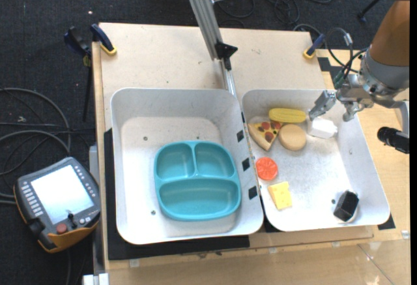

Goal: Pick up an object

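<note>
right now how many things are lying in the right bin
7: banana and white block at the back, pizza slice beside a bread roll, tomato slice, cheese, black object at front right. The gripper may hide more.

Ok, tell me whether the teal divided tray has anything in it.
Empty. The teal divided tray lies flat in the left bin, all three compartments showing bare teal.
</note>
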`<state>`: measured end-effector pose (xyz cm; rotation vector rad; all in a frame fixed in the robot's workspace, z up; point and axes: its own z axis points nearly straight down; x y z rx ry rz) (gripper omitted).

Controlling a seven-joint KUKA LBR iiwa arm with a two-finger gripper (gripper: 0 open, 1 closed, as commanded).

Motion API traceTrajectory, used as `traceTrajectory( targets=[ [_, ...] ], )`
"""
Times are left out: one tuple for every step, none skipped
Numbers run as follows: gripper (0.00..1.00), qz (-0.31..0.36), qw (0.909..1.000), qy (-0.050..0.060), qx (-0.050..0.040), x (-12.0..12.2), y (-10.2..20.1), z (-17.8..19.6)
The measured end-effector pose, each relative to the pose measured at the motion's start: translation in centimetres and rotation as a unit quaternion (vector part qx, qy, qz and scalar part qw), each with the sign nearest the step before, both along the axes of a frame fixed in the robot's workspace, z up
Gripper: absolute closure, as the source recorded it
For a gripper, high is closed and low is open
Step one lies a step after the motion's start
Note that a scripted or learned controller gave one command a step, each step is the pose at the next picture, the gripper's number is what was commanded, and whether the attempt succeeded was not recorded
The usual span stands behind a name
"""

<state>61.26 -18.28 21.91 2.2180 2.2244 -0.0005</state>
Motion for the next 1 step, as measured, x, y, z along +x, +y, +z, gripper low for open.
traceTrajectory(
  targets=[
    [0.0, 0.0, 1.0, 0.0, -0.0001, 0.0, 0.01, 0.0]
  ],
)
